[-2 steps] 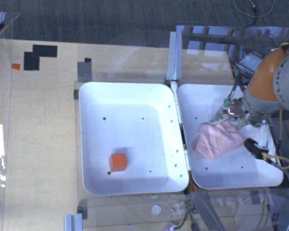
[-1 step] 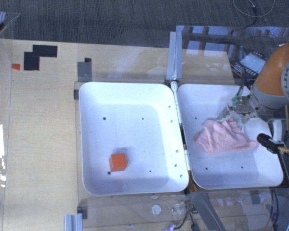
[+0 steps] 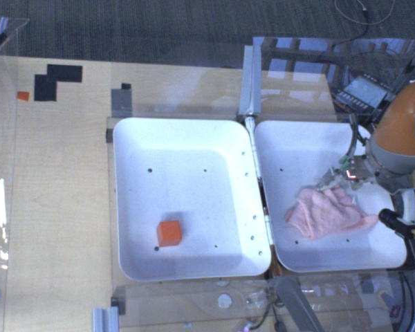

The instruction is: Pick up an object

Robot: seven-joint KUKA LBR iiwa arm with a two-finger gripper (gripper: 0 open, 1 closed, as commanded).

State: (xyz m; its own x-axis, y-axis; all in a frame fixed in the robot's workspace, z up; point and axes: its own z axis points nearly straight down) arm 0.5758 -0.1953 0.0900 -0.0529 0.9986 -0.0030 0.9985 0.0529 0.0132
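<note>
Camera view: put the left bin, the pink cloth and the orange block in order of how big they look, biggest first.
1. Left bin, by far the largest.
2. Pink cloth, crumpled in the right bin.
3. Orange block, the smallest, lying in the left bin.
The differences are plain, so nearness to the camera does not change the order.

worktop (image 3: 55, 185): pale wood | black L-shaped marker (image 3: 55, 79) far left corner | small orange tag (image 3: 23, 96) just beside it | metal divider rail (image 3: 248, 81) upright behind the bins | dark carpet floor (image 3: 159, 12) beyond | thin cable loop (image 3: 363, 5) on floor, upper right
</note>
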